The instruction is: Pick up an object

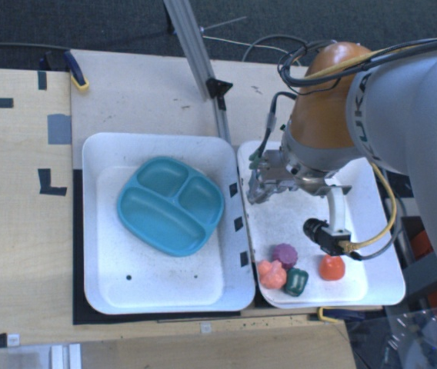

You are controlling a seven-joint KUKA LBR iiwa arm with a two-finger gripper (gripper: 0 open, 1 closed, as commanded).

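Nearest the viewer, along the near edge of the right bin, a small cluster of objects: a salmon-pink lumpy piece on the left, a dark green piece touching it on the right, a purple piece just beyond and between those two, and a red-orange piece a little apart to the right. All four lie on the bin floor, none lifted. Just beyond the red-orange piece, a black cylindrical fitting on a white bracket hangs off the arm, with a yellow cable looping to its right. Left bin: a teal divided plate with three compartments sits near its middle, turned at an angle to the bin walls, with two small dark specks on the white floor nearer than it. Further back in the right bin, the gripper hangs over the far-left part, close to the wall shared with the left bin and well apart from the object cluster. Finger opening cannot be told from this angle; nothing seen between them. Above it the grey arm with orange band enters from the right. Far side: wooden bench top with dark tape marks at left, and a slanted metal rail rising toward the far edge.
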